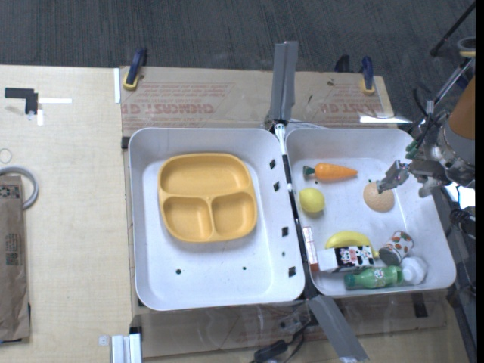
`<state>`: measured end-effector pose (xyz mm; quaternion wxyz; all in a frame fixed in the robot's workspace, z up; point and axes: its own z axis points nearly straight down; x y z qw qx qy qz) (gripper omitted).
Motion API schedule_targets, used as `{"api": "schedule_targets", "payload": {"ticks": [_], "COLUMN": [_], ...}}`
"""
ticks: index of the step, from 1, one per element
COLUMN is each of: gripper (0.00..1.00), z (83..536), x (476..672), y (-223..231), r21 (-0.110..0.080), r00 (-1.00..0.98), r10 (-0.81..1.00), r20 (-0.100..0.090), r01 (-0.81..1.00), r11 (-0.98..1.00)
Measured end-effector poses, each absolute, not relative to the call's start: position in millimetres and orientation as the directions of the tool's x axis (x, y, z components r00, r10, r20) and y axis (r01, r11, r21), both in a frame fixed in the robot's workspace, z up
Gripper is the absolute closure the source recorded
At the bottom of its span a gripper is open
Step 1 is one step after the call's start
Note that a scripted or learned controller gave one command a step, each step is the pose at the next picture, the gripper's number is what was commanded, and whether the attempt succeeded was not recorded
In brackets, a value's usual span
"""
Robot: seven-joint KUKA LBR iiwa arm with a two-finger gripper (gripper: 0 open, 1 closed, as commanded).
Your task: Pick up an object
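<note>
The right bin holds an orange carrot, a yellow lemon, a tan egg-shaped ball, a banana, a black-and-white carton, a green bottle, a small patterned cup and a white ball. My gripper hangs over the bin's right side, just right of the tan ball. It is open, with one fingertip close above the ball's upper right edge and nothing between the fingers.
A yellow divided plate lies in the left bin. A grey divider post stands behind the seam between the bins. Blue clamps hold cardboard at the back.
</note>
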<state>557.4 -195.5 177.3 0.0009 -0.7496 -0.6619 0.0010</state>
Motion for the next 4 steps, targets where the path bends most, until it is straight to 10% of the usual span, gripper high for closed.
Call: {"api": "schedule_targets", "payload": {"ticks": [1,2,3,4], "gripper": [0.0,1.0,1.0,1.0], "z": [113.1,122.1,175.8,114.2], "x": [559.7,559.6,556.7,507.6], "y": [-160.2,-161.7,-197.7,-157.0], "r21": [-0.003,-0.003,0.001,0.001], "r00": [-0.048,-0.044,-0.363,-0.677], "r10": [0.999,0.999,0.932,0.736], "r20": [0.0,0.0,-0.002,0.0], "r01": [0.999,0.999,0.932,0.736], "r11": [0.048,0.044,0.363,0.677]}}
